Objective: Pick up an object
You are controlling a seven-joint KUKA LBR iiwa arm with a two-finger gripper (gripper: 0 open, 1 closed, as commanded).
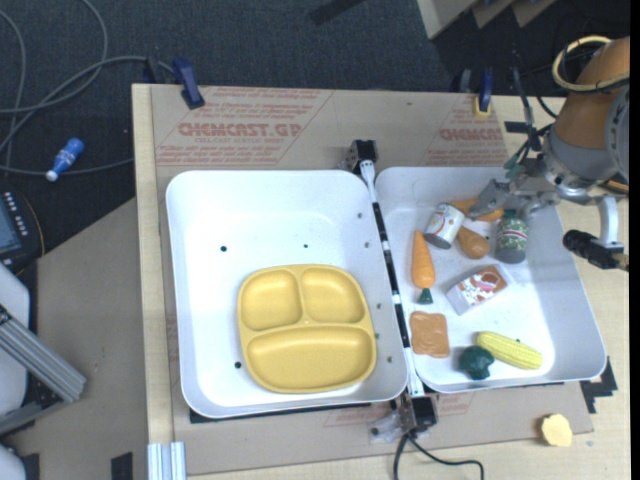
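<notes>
My gripper (pixel 508 204) hangs low over the back of the right bin (pixel 570 308), reaching in from the right. It looks open, with nothing between its fingers. A dark green jar (pixel 513 237) stands right under it. To the left of the jar lie a small brown piece (pixel 475 244) and a tipped silver can (pixel 442 225). An orange carrot (pixel 423 258) lies along the bin's left side. Nearer the front sit a red-and-white box (pixel 477 288), a brown toast slice (pixel 430 334), a yellow corn cob (pixel 511 350) and a green broccoli (pixel 475 362).
The left bin (pixel 200 228) holds a yellow divided plate (pixel 305 326). A black divider rail (pixel 385 258) runs between the bins. A small yellow object (pixel 555 429) lies on the bench outside the right bin's front corner. Clamps hold the board's back edge.
</notes>
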